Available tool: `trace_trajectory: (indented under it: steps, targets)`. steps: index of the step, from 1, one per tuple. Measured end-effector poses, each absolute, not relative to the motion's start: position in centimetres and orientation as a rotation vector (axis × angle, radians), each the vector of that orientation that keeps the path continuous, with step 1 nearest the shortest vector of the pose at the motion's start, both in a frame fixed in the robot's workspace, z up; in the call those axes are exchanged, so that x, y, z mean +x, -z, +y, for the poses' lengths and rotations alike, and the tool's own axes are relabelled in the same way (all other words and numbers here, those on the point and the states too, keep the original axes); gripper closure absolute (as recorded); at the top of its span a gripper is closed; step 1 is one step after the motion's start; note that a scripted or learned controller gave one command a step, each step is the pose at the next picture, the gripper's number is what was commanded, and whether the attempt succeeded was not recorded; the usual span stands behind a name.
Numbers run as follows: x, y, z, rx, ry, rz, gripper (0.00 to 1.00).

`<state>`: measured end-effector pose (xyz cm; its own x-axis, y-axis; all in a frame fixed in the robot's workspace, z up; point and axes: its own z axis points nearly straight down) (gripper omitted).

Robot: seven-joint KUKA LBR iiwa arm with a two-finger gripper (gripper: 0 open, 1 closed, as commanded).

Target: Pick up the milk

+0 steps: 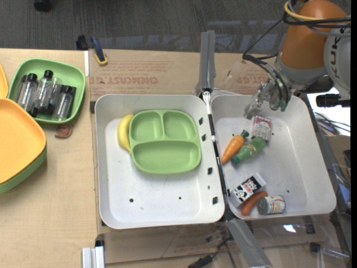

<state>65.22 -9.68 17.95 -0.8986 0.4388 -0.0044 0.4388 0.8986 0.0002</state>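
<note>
I see the gripper (266, 100) over the right bin's (312, 166) back edge; can't tell its state. Milk (248, 187), cow-print carton, sits nr front edge w/ no legible text. Mirrored "OKMCZIT"-like print on cardboard (134, 77) behind.

Even bright overhead light; soft shadows; gripper area perhaps slightly blurred.

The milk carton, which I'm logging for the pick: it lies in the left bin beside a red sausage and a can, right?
Not quite: the camera view shows the milk carton in the right bin, not the left. It does lie beside the red sausage and the can.
</note>
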Motion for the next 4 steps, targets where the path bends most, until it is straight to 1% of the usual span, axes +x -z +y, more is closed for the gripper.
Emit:
trace_trajectory:
  steps: [1, 2, 3, 4]
  targets:
    - [64.2, -14.8, -9.9, 0.609, 0.0, 3.079, 1.0]
    - [63.4, -19.0, -11.2, 1.563, 0.001, 2.721, 1.0]
    - [63.8, -11.5, -11.5, 1.428, 0.002, 2.797, 1.0]
    - [64.8, -12.9, -13.5, 1.825, 0.001, 2.553, 1.0]
